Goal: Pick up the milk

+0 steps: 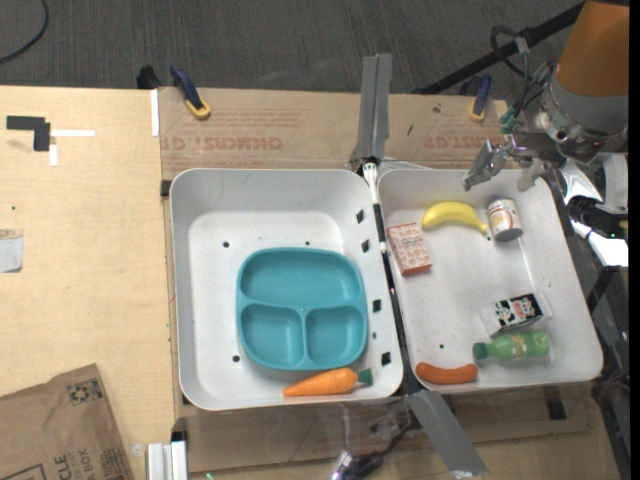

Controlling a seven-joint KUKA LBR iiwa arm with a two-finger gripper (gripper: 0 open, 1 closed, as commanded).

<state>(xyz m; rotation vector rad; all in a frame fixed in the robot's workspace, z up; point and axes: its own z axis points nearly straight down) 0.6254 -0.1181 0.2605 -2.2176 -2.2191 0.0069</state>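
The milk (515, 313) is a small white carton with black print. It lies on its side near the front right of the right bin (560, 258), just above a green bottle (512, 348). My gripper (503, 172) hangs over the back edge of that bin, far behind the carton. It is open, with nothing between its fingers. The grey arm with its orange band comes in from the upper right.
A banana (453, 215), a small can (503, 219) and a red-and-white box (409, 248) lie just in front of the gripper. A red sausage (447, 373) sits at the front. The left bin (195, 268) holds a teal divided plate (302, 306) and a carrot (322, 384).
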